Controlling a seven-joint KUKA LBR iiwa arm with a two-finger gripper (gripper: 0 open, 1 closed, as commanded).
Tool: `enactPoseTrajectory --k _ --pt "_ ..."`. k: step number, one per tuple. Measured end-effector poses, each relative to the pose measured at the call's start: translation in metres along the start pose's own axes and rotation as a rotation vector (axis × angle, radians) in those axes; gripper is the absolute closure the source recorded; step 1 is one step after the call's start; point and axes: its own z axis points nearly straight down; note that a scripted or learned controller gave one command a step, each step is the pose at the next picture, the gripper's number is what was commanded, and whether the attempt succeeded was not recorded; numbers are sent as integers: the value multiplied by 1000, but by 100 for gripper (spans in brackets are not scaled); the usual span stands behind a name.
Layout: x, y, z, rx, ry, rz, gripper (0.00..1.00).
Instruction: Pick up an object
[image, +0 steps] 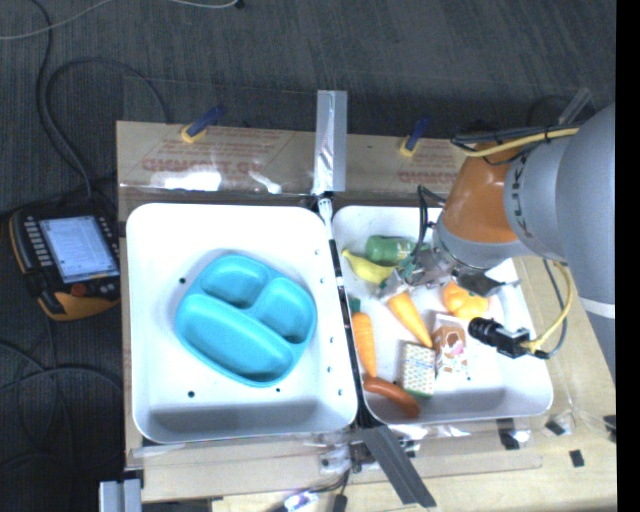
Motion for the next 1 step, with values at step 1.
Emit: enactPoseTrajectory --k 1 --pt "-40 -47 -98 16 -1 173 100"
